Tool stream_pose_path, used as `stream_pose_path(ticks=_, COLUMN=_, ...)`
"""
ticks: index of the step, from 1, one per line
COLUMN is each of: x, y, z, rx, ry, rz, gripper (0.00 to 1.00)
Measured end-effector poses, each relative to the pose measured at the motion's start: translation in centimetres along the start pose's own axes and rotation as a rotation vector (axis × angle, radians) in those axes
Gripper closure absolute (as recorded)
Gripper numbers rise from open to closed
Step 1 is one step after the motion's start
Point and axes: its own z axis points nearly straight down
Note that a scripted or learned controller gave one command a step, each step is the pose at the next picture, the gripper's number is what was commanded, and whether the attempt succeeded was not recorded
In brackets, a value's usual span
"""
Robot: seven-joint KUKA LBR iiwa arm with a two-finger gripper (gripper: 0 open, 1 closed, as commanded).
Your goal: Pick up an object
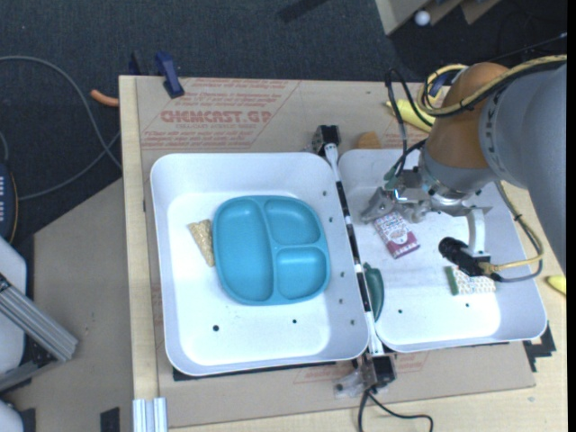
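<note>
My worktop [135,241] is pale wood on dark carpet. I hang over the right bin [504,318], whose smooth white floor holds a small pink packet [397,234]; a glossy blue divided plate [270,247] fills the left bin [180,322].

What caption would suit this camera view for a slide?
Robot arm's gripper hovers over a small pink packet in the right bin; a blue divided plate fills the left bin.

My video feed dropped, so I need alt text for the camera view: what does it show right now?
The grey arm reaches in from the right, its gripper low over the right bin, just above a small pink packet. That bin also holds a dark green object and a small patterned packet. The left bin holds a blue divided plate and a tan piece.
</note>
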Motion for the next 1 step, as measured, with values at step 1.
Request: stream_pose_path(ticks=1, x=0.02, y=0.05, z=-1.01, rx=-0.001, ry=0.000, rz=0.001, gripper=1.00)
